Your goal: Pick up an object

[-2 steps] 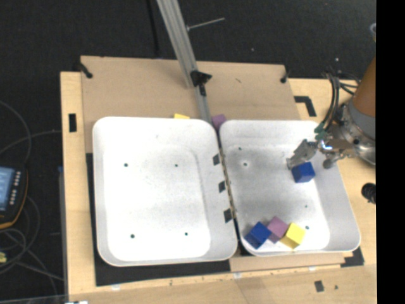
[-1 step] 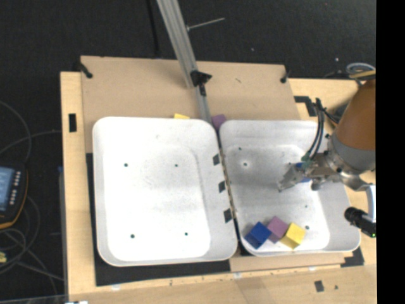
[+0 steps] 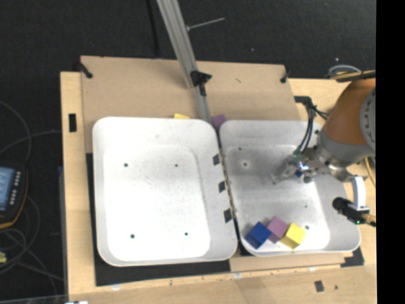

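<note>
The grey arm with its orange band [image 3: 352, 109] reaches in over the right-hand shallow white plastic bin [image 3: 253, 138], and its two-finger metal gripper [image 3: 292, 171] hangs over the middle of that bin's floor. The gripper is small and blurred, so I cannot tell how far apart it stands, and nothing can be seen caught in it.

Below the gripper, toward the bin's near rim and well apart from the tool, three small blocks sit in a tight row. The blue cube [image 3: 258, 234] lies down and to the left of the gripper, the pale purple cube [image 3: 276, 227] lies almost straight below it and touches the blue one, and the yellow cube [image 3: 294, 235] sits just right of the purple one, close under the tool's line.

Far to the left of the gripper lies the second shallow white plastic bin [image 3: 158, 189], its edge meeting the first bin's edge. Up and to the left of the tool, past the far rims of the bins, a small yellow piece [image 3: 181, 116] and a small purple piece [image 3: 219, 120] peek out on the brown board [image 3: 126, 87], beside the slanted grey metal pole [image 3: 180, 37]
</note>
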### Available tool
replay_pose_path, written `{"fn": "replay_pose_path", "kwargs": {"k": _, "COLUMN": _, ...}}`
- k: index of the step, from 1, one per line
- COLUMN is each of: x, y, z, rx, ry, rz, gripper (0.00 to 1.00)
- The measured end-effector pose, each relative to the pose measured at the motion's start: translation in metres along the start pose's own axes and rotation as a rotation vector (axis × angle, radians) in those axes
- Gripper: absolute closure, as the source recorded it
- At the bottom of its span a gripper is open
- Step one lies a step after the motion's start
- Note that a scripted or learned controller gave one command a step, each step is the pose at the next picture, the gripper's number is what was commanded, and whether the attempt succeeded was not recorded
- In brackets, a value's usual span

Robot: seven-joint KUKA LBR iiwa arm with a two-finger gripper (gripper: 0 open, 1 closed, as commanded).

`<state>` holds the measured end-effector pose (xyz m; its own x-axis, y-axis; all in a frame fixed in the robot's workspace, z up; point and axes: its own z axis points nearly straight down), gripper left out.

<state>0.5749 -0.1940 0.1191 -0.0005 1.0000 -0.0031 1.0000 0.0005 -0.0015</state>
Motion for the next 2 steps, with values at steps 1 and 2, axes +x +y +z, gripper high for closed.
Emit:
{"fn": "replay_pose_path", "kwargs": {"k": 1, "x": -0.014, "y": 0.050, "z": 0.023, "rx": -0.006, "ry": 0.001, "rz": -0.004, "gripper": 0.00}}
{"fn": "replay_pose_path", "kwargs": {"k": 2, "x": -0.013, "y": 0.093, "z": 0.021, "rx": -0.007, "ry": 0.001, "rz": -0.003, "gripper": 0.00}}
